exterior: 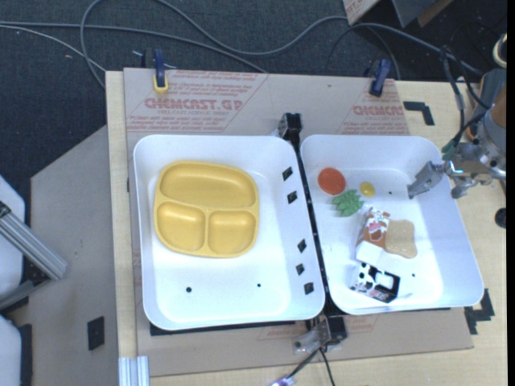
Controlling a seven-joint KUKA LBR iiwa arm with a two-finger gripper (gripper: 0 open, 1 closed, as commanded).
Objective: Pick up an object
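In the right bin (441, 252) lie a red tomato-like ball (331, 180), a small yellow ball (367, 189), a green leafy piece (348, 203), a red and white packet (374, 227), a tan bread slice (401, 238) and a black and white item (375, 281). My gripper (441, 187) hangs over the bin's right side, well to the right of the yellow ball. It is open, and nothing sits between its two grey fingers (421, 183).
A yellow divided plate (207, 208) lies in the left bin (233, 284). A black divider with clips (304, 223) runs between the bins. Blue clamps (160, 69) hold the cardboard at the back. Cables cross the dark floor behind.
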